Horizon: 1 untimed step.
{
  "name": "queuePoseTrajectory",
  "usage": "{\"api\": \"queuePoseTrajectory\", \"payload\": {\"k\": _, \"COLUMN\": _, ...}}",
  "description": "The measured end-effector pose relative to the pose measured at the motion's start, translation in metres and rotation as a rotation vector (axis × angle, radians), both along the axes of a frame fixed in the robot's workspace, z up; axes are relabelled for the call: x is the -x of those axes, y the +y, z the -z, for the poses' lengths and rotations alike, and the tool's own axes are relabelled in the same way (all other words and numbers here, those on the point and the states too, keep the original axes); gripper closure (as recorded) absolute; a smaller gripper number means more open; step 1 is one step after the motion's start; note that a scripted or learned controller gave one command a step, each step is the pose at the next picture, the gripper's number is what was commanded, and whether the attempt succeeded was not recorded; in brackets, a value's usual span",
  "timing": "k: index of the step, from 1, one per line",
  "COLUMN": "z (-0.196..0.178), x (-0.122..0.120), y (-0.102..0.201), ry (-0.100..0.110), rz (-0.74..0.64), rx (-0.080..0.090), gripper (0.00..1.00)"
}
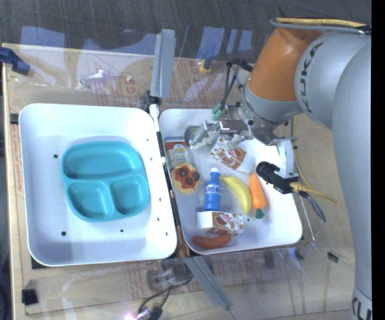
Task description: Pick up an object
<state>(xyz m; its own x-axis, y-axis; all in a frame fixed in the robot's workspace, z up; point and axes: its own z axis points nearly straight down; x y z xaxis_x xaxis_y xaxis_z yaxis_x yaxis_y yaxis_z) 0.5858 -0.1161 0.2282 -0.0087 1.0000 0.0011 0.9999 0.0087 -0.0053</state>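
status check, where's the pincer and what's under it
Pincer low at right bin's far end. Nothing seen held. Packet beside it; bottle, banana, carrot nearer.

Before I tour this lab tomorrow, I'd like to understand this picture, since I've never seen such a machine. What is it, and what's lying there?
One camera looks down at a slant on a bench. The big grey and orange thing is a robot arm, reaching in from the right. Its hand hangs over the right white bin, which holds toy food: a banana, a carrot, a blue bottle, a sausage and small packets. The left bin holds a teal divided tray. I see nothing gripped in the hand.
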Motion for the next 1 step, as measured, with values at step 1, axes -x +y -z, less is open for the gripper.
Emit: {"api": "queuePoseTrajectory", "payload": {"k": 1, "z": 0.1030, "x": 0.0556, "y": -0.0126, "ry": -0.008, "rz": -0.084, "rx": 0.001, "gripper": 0.00}}
